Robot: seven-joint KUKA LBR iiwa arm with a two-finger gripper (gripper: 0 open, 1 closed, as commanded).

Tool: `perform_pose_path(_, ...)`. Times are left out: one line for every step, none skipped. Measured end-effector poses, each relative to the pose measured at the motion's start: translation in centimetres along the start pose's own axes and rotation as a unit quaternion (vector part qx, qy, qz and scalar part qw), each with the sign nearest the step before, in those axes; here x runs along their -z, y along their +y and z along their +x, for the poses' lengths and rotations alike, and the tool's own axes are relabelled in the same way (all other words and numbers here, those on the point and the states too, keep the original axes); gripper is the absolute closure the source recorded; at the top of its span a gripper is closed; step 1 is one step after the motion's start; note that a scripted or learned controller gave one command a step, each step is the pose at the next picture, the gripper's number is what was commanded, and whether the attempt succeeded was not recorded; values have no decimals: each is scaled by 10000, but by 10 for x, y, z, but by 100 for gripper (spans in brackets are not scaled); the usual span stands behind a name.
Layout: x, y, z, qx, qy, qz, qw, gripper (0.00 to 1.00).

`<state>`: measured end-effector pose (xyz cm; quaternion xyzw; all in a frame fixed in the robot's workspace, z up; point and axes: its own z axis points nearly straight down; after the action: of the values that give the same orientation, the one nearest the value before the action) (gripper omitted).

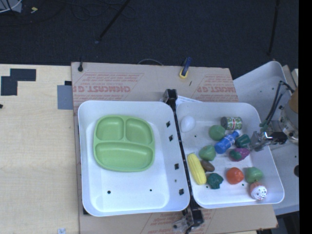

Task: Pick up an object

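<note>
Light falls evenly from above, bright on the two white bins (97,130), which verge on washed out, while the dark floor beyond the bench stays dim with little detail. Shadows are soft and short: a faint one lies under the green tray (124,144), well left of the gripper (258,141), and small ones hug the toys just left of it. The picture is slightly soft and grainy, the gripper itself is small and murky, and straight edges bow mildly toward the corners.

Wooden bench (34,150) bears cardboard sheet (146,84) under two white bins (97,189)
</note>
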<state>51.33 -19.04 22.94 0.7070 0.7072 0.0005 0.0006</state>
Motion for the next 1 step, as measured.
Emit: perform_pose_path(-11, 25, 48, 18, 10, 16, 10000, 100)
